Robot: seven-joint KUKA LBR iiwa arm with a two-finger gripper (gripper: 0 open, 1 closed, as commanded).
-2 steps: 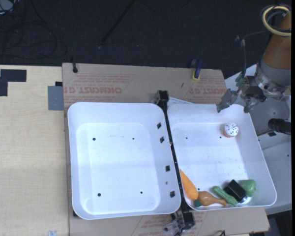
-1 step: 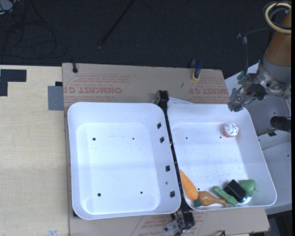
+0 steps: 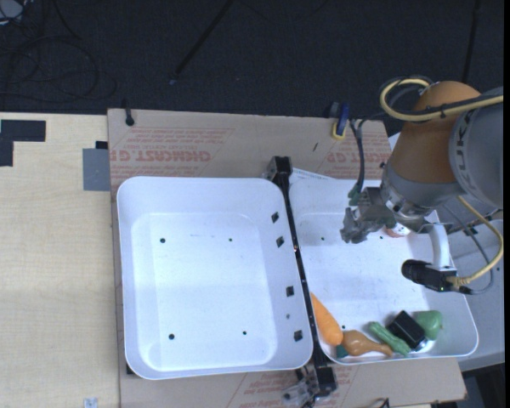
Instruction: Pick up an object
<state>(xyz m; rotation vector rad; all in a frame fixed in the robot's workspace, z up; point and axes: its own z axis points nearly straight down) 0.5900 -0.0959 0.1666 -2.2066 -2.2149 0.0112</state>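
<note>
Over the right bin [image 3: 323,202], near its far side: jaws [image 3: 354,230], opening impossible to tell, nothing seen held. Well nearer the camera than the jaws, heaped in the near corner: orange carrot [image 3: 325,316], green pieces [image 3: 389,337], black block [image 3: 405,328]. Best to descend squarely over one piece, clear of neighbours.

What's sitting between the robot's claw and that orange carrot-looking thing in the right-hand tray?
Nothing: in the camera view, bare white bin floor runs from the gripper down to the orange carrot.

right bin [image 3: 459,347] floor open; toys [image 3: 382,337] crowd its near edge.
</note>
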